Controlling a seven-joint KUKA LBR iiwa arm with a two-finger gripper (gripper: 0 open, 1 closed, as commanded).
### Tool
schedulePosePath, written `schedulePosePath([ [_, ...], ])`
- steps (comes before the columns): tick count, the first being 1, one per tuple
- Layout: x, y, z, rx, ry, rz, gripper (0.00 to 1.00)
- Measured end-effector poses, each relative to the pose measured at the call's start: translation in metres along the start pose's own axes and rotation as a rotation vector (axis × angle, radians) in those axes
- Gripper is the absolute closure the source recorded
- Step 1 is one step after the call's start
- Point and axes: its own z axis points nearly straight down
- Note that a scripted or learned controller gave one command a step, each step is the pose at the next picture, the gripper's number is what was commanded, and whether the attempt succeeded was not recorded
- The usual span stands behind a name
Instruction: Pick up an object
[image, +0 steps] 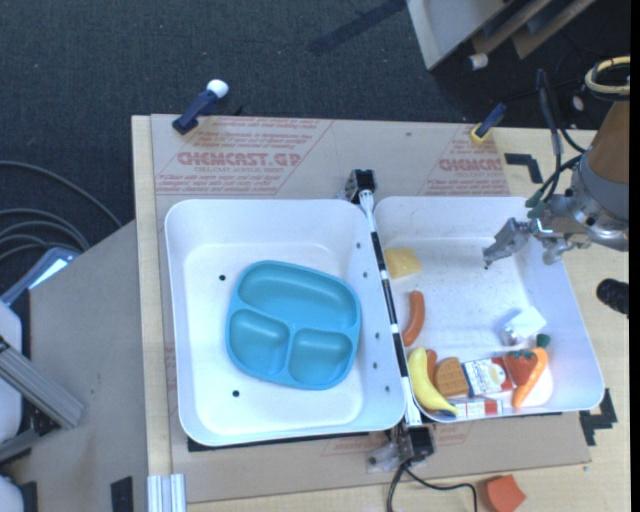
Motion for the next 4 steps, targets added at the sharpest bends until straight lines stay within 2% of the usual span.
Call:
schedulePosePath([
  [1, 0.058, 0.010, 0.129, 0.001, 0.001, -0.001, 0.00],
  [2, 0.058, 0.011, 0.119, -0.001, 0.000, 0.001, 1.00],
  [3, 0.058, 0.011, 0.119, -0.001, 0.000, 0.001, 0.00],
  [4, 0.053, -0.027, 0.145, 0.002, 0.001, 0.001, 0.00],
])
